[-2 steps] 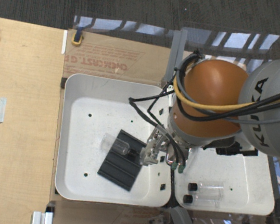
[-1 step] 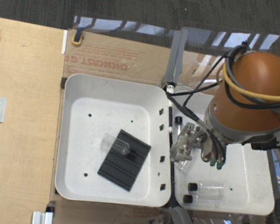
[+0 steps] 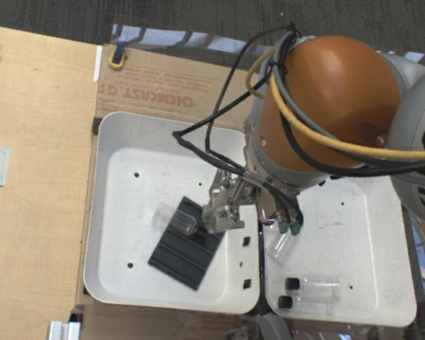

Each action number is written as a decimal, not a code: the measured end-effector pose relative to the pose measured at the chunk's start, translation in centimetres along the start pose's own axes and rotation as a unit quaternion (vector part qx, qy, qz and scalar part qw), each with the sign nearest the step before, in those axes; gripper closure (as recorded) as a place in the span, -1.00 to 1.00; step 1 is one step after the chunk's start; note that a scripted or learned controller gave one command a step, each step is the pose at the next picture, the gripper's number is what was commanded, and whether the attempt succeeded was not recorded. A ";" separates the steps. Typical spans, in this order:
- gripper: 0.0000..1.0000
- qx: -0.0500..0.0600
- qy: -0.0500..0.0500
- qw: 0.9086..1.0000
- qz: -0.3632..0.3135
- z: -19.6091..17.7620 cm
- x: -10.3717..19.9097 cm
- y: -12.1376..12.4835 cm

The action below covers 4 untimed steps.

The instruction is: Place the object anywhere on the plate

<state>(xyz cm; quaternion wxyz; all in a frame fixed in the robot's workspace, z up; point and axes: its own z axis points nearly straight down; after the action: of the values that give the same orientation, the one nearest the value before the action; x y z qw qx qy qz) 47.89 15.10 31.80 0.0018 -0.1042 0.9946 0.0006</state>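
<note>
The pincer point(image 3: 219, 216) hides the black plate's point(image 3: 183, 253) top edge; finger spacing unreadable.

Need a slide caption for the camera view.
KUKA gripper over a black plate in the left bin.

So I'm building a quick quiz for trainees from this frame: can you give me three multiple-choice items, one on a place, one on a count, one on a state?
1. Where does the black ridged plate lie?
A. left bin
B. right bin
C. bench

2. How many white bins are there?
A. one
B. two
C. three

3. Where is the gripper?
A. over the plate's upper edge
B. over the right bin
C. over the cardboard

Key: 1 A, it rests on the floor of the left bin. 2 B, two sit side by side. 3 A, it hangs at the plate's top end.
</note>
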 end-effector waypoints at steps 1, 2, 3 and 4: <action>1.00 0.001 0.001 0.993 0.117 1.0 -3.0 -4.5; 1.00 0.000 0.003 1.000 0.022 4.4 0.4 -1.6; 1.00 0.001 0.000 0.999 0.052 2.6 0.0 -6.4; 1.00 0.001 0.000 0.943 0.332 -6.9 -0.9 -5.5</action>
<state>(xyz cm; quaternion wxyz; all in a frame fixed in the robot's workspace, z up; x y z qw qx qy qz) 49.93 9.86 38.72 0.0016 0.2317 0.9728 -0.0002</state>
